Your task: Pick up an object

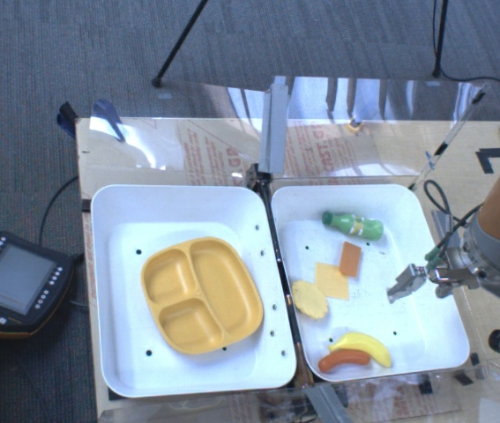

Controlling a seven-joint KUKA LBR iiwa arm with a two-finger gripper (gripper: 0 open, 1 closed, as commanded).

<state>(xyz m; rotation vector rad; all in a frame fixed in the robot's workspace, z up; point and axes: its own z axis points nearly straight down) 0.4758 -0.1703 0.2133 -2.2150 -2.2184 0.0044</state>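
The right bin (408, 203) holds several toy foods: a green bottle (353, 226) lying on its side at the back, an orange block (350, 259), a flat yellow square (332, 281), a pale yellow ridged piece (309, 299), a banana (361, 346) and a red sausage (345, 360) at the front. My gripper (424, 287) hovers over the right side of this bin, to the right of the yellow square. It is open, with nothing between its fingers (403, 285).
The left bin (117, 210) holds a yellow divided plate (201, 293). A metal post (273, 130) stands behind the seam between the bins. A teach pendant (11, 282) lies off the bench at the left. Cables run along the right bin's far right rim.
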